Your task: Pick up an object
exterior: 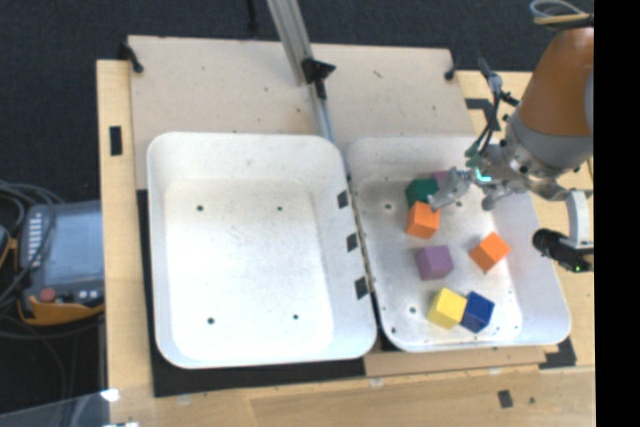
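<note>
The right bin (pixel 540 315) holds several blocks: a green one (pixel 421 188), an orange one (pixel 423 219) just below it, a purple one (pixel 434 261), a second orange one (pixel 489 251), a yellow one (pixel 448 307) and a blue one (pixel 478 311) side by side. My gripper (pixel 453 189) hangs over the bin's upper part, right beside the green block and just above-right of the first orange block. Nothing visible sits between its fingers. The arm's orange band and grey wrist cover the bin's upper right corner.
The left bin (pixel 250 245) lies beside the right one. A slanted metal rail (pixel 285 5) rises from the back of the bench between the bins. A grey device with cables (pixel 60 255) sits off the bench at the left.
</note>
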{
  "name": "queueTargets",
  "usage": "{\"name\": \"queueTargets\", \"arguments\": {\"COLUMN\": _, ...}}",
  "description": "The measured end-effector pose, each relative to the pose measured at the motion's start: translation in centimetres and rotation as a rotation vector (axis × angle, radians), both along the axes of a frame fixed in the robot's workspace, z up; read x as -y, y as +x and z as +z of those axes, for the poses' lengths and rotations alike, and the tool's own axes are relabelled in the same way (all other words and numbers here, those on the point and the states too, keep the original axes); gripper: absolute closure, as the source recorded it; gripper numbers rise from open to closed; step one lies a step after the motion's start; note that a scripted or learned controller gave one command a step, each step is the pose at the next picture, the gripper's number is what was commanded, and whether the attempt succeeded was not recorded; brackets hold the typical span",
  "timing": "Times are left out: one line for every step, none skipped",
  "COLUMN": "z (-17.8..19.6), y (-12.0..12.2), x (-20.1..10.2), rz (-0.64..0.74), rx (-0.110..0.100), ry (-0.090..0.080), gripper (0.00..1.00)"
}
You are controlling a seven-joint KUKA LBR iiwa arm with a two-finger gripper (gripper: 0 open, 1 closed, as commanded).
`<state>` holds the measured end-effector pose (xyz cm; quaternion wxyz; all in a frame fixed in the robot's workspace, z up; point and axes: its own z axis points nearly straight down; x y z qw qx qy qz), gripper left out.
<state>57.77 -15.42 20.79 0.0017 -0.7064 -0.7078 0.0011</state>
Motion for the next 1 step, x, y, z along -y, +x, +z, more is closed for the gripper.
{"name": "queueTargets", "arguments": {"z": 0.24, "y": 0.1, "x": 0.0, "rz": 0.0, "rx": 0.005, "ry": -0.001, "gripper": 0.0}}
